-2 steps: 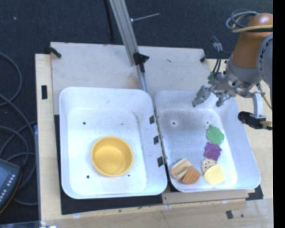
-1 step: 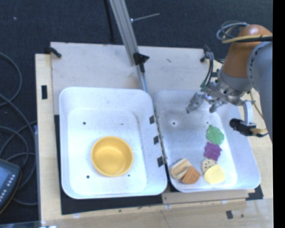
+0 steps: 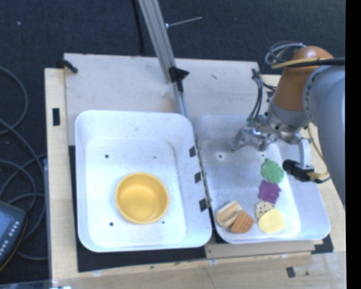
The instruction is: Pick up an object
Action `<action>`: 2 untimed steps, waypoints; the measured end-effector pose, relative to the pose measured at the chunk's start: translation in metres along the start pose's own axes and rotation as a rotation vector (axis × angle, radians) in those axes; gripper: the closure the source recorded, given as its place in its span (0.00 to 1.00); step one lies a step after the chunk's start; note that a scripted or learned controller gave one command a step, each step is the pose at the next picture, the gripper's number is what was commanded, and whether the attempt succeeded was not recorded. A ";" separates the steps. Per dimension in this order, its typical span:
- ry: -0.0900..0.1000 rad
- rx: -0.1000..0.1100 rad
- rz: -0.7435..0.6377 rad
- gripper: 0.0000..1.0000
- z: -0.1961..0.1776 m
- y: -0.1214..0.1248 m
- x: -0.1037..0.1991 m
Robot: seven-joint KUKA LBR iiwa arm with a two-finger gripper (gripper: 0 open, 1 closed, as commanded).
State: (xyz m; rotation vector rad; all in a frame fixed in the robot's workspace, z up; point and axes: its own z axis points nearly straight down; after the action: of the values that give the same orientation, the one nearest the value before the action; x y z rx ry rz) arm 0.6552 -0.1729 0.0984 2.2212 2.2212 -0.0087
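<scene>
While over right bin (image 3: pixel 307 218) | hand (image 3: pixel 251 138) perhaps touching nothing

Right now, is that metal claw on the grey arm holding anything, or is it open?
Gripper: open, its fingers spread above the right white bin, holding nothing.

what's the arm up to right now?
The grey KUKA arm with the orange band reaches in from the right, its hand above the far part of the right white bin, nothing visibly in it. Along that bin's near and right side lie a green toy piece, a purple piece, a yellow round piece and tan bread-like pieces. A yellow bowl sits in the left white bin.
</scene>
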 end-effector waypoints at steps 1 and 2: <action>-0.002 -0.007 -0.001 1.00 -0.015 0.002 -0.001; 0.004 -0.012 -0.001 1.00 -0.073 -0.002 -0.009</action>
State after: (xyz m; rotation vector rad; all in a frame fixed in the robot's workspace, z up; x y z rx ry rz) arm 0.6531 -0.1813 0.1716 2.2157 2.2189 0.0082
